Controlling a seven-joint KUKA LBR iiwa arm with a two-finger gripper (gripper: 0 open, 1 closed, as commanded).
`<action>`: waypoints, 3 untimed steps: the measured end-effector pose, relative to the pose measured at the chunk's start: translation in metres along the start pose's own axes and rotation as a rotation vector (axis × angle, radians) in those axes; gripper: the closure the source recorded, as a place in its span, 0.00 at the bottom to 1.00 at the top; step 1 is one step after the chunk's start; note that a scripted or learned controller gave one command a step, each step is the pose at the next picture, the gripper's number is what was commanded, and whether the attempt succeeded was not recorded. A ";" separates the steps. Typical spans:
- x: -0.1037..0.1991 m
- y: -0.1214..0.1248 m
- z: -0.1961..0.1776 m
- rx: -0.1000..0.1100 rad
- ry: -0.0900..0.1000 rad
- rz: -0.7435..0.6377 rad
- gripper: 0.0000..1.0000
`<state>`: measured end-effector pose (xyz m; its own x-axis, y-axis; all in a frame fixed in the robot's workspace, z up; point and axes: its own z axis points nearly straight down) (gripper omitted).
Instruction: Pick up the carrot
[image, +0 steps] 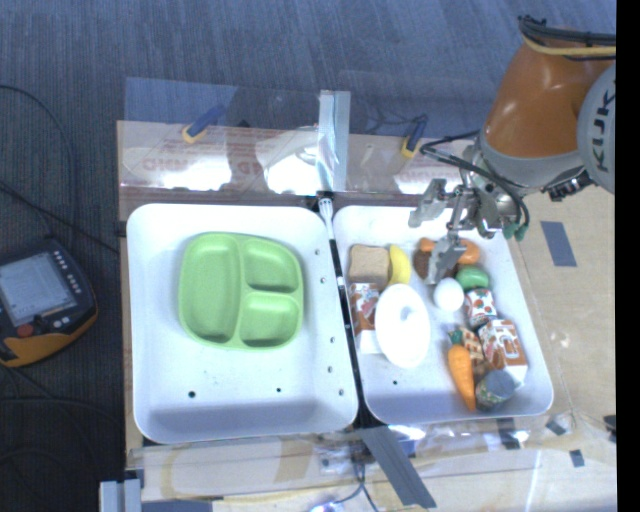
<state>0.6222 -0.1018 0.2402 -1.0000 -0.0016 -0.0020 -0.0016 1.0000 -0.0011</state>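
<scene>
So the carrot (460, 374) is lying in the right bin (535, 400), down near the bin's front right corner, orange body pointing roughly front-to-back; it's pretty boxed in. On its left the white plate (403, 322) sits just beside it; on its right there's a patterned red-and-white carton (502, 345) and, at the carrot's lower end, a greyish-green lump (494, 390) touching or nearly touching it; can't tell what that lump is.

The hand (452, 243) hangs over the far end of the same bin, well apart from the carrot; whether it's open or closed I can't tell from this angle, and nothing visibly sits in it. Right under and around it there's an orange piece (441, 258), a green rounded thing (472, 279), a white egg (448, 295) and another small patterned box (478, 305); all of that stands between the hand and the carrot.

Further left in that bin: a brown bread-like block (368, 263), a yellow banana (400, 265) and a red-and-white packet (364, 306) tucked against the plate.

The left bin (160, 400) carries a green divided tray (241, 290); off the worktop (580, 330), on the floor at left, is a pendant with a screen (42, 292).
</scene>
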 end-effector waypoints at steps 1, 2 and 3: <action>0.070 -0.013 0.049 -0.001 0.006 -0.010 0.00; 0.119 -0.021 0.116 0.009 -0.024 -0.061 0.00; 0.117 -0.050 0.142 0.017 -0.038 -0.188 0.00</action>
<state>0.5052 -0.1521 0.0983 -0.9813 -0.1885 -0.0384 -0.1878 0.9820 -0.0216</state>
